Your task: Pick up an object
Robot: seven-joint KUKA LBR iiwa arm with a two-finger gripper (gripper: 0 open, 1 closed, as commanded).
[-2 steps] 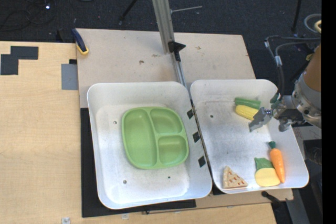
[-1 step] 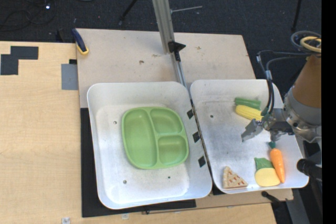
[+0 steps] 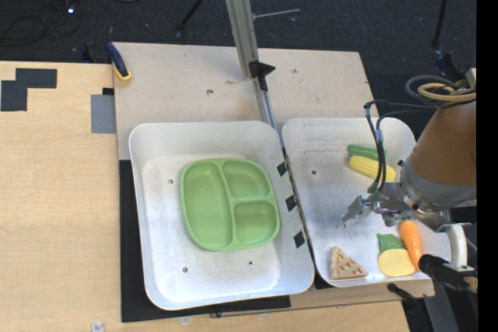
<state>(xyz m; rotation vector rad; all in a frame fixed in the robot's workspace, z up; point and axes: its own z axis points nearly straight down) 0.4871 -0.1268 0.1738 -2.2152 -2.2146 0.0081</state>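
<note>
Waffle wedge [image 3: 347,263] at right bin's front, gripper [image 3: 359,210] above, apart

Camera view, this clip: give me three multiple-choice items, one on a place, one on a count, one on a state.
1. Where does the green tray lie?
A. left bin
B. right bin
C. bare bench

2. How many compartments has the tray?
A. two
B. three
C. five

3. How does the gripper stand toward the corn?
A. clamped on it
B. apart from it, over bare bin floor
C. pressing it flat

Answers: 1 A, it rests on the left bin. 2 B, one long and two small sections show. 3 B, the corn lies above the gripper in the right bin, untouched.
</note>
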